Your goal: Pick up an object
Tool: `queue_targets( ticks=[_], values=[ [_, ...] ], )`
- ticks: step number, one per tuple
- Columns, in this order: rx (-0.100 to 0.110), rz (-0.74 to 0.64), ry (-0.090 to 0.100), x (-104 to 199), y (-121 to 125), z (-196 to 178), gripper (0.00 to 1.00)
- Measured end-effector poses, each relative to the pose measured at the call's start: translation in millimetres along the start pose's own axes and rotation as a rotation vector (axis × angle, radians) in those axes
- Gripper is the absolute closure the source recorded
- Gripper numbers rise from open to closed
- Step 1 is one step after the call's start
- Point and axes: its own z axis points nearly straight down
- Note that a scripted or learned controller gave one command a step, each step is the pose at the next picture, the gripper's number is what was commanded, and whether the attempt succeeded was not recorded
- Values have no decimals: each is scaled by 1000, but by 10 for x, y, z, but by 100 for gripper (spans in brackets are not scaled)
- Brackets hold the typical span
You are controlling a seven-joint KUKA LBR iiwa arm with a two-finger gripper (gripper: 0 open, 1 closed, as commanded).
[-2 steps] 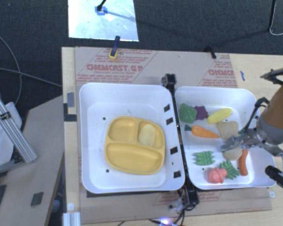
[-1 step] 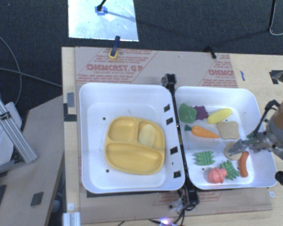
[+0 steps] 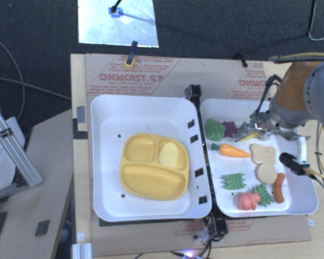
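Dark carpet point(image 3: 32, 31), tan bench point(image 3: 48, 144)

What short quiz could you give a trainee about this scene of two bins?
1. True or false: the yellow divided plastic tray lies in the right white bin.
2. Which lies nearest the gripper: A) orange toy carrot, B) red toy sausage, C) pink toy fruit?
3. Complete: the arm enters from the view's ____.

Key: 1 false, it lies in the left white bin; 2 A; 3 right.

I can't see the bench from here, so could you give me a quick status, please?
Tool low over right bin, near carrot. Nothing seen held. Bread close by.
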Motion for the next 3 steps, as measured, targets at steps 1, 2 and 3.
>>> queue_targets(
  ticks=[1,2,3],
  values=[
    [15,17,-1,-462,-630,-2,0],
    [7,10,-1,-431,-584,-115,100],
    [-2,3,-1,53,-354,-1243,100]
  ],
)
